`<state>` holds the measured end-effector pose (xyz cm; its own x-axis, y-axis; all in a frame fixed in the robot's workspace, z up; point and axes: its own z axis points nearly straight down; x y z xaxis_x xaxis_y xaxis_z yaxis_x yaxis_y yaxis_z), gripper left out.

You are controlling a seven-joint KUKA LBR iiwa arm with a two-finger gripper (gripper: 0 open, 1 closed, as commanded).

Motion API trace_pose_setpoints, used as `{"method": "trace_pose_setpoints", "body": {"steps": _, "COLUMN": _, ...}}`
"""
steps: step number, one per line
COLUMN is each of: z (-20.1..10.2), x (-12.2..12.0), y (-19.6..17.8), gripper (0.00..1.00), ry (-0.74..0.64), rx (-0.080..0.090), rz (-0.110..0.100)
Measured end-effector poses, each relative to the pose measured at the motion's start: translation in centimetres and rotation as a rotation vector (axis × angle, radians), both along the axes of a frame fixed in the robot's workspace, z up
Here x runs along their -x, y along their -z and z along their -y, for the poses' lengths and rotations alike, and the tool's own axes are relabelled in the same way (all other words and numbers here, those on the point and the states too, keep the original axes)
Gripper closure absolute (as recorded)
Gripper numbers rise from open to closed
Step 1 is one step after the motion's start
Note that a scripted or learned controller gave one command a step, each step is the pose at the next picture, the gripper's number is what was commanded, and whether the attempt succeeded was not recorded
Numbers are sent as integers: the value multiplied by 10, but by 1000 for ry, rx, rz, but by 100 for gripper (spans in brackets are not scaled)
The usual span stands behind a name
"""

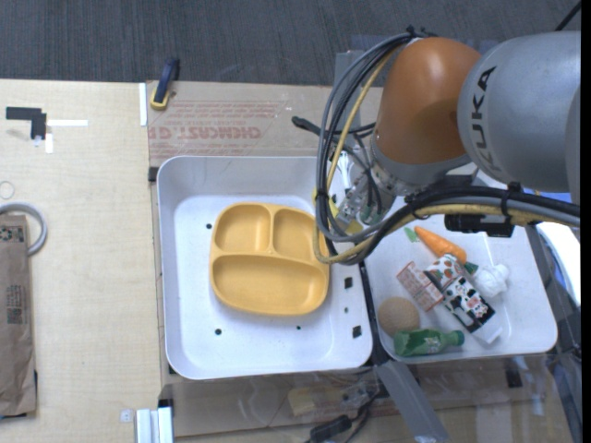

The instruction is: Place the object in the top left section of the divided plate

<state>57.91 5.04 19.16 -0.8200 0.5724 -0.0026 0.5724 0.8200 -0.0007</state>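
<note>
Our gripper [355,206] hangs over the seam between the bins, buried in cables; we cannot tell its state. The yellow divided plate [270,258] sits in the left bin [185,340], just beside. We read "KUKA" on the arm [517,90], mirrored "CHEMCAST" on the cardboard [222,123] behind

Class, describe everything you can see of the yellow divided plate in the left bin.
The divided plate is a mustard-yellow dish that looks like matte plastic, a rounded rectangle with raised ridges splitting it into three sections: two smaller ones along its far side and one long one along its near side. Nothing lies in any section. It lies flat on the floor of the left bin, nearer that bin's right side. Cables hanging from the arm cross in front of its right edge.
</note>
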Motion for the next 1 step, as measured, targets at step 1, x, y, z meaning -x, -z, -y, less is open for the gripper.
{"method": "trace_pose_setpoints", "body": {"steps": 1, "z": -75, "x": -31, "y": 47, "gripper": 100, "ry": -57, "rx": -1, "rz": -1}}
